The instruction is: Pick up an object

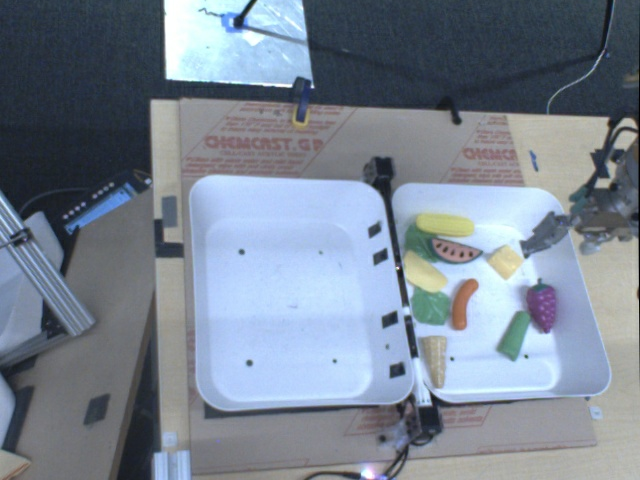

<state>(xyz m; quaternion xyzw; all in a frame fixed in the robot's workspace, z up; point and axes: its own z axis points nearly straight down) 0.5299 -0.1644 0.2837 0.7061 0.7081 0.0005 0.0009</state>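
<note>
The right bin (580, 368) holds several toy foods. These are a yellow corn cob (445, 225), a watermelon slice (456, 252), a pale yellow piece (425, 273), a green leafy piece (432, 308), an orange sausage (462, 303), a waffle cone (433, 358), a green cucumber (514, 335), purple grapes (541, 305) and a yellow block (505, 261). My gripper (545, 234) reaches in from the right edge. It sits low over the bin's upper right part, just up and right of the yellow block. Nothing is seen held in it.
The left bin (290, 288) lies beside the right one, with a black clip strip (395, 268) along their shared edge. A brown cardboard sheet (330, 138) lies under both bins. A shiny plate (235, 28) is at the back, and a cable (590, 68) runs at top right.
</note>
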